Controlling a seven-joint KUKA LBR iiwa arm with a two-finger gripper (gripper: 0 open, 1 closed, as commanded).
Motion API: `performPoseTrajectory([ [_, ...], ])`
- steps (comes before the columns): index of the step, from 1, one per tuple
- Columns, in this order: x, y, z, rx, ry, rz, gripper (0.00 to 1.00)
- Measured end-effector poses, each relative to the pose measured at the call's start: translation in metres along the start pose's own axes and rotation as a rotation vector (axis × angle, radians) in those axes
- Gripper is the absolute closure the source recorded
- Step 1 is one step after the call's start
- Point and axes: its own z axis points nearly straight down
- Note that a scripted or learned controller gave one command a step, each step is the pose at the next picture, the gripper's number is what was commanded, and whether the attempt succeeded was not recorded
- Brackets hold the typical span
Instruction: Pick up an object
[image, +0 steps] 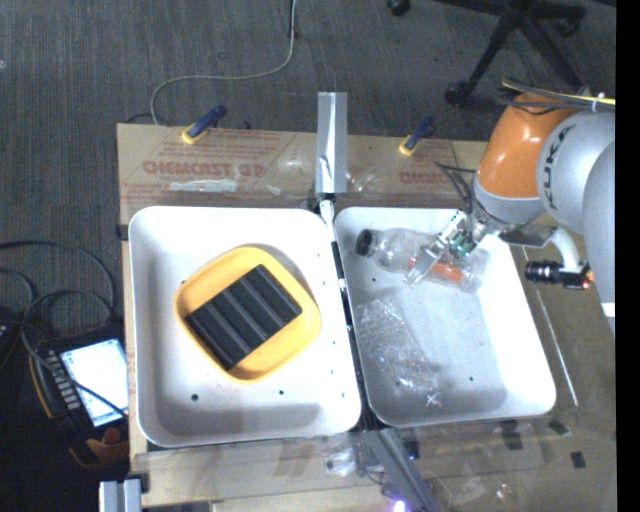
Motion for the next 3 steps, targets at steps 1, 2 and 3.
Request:
performPoseTrajectory([
  [1, -0.015, 0.001, 0.002, 0.003, 0.033, -0.003, 0.0],
  [2, -0.013, 0.001, -0.005, 0.011, 0.041, -0.008, 1.0],
  [3, 0.052, 0.035, -0.079, -0.007, 0.011, 0.031, 1.0],
])
